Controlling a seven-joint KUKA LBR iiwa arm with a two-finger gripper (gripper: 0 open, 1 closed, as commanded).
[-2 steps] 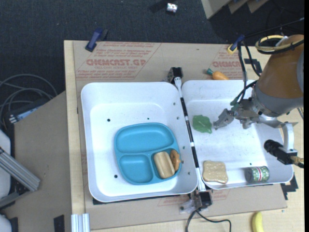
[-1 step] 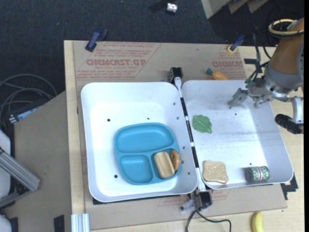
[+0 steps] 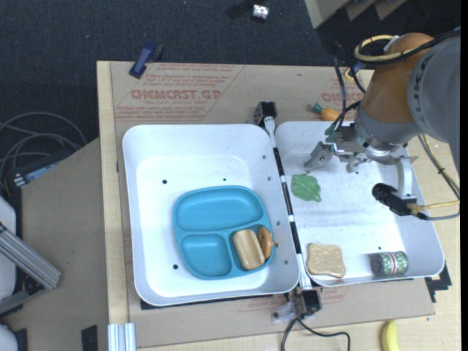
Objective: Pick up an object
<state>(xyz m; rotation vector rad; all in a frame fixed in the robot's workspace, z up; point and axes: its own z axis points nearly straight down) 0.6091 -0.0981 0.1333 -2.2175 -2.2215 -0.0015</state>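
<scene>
Pincer (image 3: 338, 157) above the right bin (image 3: 420, 232), near the green leaf (image 3: 306, 188), finger state impossible to tell.

A dark blue-black carpeted floor (image 3: 110, 13) surrounds the light wooden bench top (image 3: 183, 93). Coiled grey cables (image 3: 33, 152) lie on it at left, beside a ribbed grey metal rail (image 3: 29, 258)
</scene>
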